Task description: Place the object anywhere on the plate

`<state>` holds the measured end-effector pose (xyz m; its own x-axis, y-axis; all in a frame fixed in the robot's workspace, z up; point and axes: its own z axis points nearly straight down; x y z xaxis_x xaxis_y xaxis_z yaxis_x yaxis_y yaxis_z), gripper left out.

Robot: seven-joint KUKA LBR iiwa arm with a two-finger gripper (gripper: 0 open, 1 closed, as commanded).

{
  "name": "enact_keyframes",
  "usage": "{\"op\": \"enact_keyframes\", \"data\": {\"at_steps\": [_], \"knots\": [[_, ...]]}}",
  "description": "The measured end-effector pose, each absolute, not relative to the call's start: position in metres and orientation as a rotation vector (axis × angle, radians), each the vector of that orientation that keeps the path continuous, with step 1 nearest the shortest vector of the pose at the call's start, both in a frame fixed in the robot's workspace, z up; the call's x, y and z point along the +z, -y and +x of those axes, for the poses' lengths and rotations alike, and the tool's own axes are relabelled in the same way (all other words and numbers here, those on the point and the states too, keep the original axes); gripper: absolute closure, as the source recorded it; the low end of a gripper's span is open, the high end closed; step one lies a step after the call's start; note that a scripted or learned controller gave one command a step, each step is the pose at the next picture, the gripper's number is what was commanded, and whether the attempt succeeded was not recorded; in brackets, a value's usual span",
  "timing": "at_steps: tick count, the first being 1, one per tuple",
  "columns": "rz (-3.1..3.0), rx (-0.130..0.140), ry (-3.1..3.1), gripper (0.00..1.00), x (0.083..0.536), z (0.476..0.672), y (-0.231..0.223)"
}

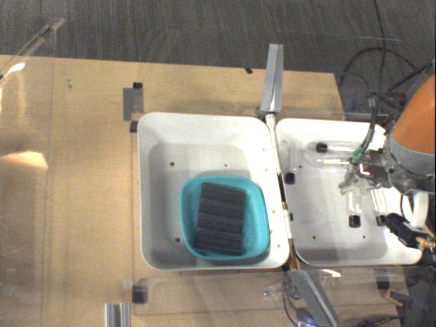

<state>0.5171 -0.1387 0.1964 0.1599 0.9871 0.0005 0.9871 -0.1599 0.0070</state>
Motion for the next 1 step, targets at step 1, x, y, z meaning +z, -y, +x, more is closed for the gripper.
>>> {"op": "enact_keyframes", "data": {"at_steps": [1], "knots": [[2.255,0.006,-2.181,1.00,0.1849,0.5476,0.0535]]}}
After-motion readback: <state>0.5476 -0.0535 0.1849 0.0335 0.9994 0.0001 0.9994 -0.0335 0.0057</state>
